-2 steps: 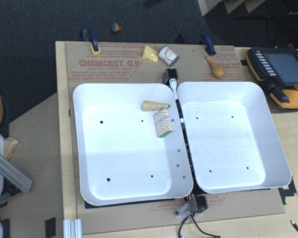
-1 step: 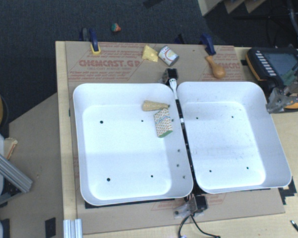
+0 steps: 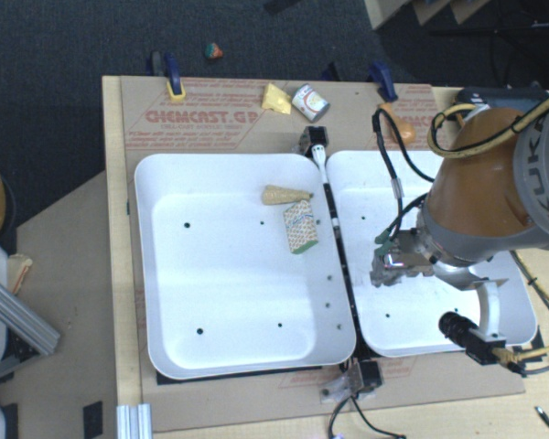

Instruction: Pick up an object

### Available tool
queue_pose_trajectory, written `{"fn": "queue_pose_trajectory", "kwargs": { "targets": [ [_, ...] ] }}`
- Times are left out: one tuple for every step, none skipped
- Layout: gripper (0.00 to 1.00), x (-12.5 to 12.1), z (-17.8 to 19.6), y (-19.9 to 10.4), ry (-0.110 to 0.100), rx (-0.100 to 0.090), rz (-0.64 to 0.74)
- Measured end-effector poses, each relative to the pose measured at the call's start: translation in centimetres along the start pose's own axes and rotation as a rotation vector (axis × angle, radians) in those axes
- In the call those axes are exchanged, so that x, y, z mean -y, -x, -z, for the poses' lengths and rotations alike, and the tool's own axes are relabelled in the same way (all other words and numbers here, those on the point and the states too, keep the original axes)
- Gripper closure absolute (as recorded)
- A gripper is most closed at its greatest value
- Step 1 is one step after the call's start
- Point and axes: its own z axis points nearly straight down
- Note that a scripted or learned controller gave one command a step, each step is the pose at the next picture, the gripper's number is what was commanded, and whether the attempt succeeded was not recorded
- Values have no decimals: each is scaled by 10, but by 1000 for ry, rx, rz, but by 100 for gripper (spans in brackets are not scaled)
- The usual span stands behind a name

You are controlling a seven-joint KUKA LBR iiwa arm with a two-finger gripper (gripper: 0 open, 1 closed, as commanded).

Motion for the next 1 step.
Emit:
{"fn": "queue_pose_trajectory", "kwargs": {
  "targets": [
    [100, -4, 58, -108, 25, 3, 4]
  ]
}}
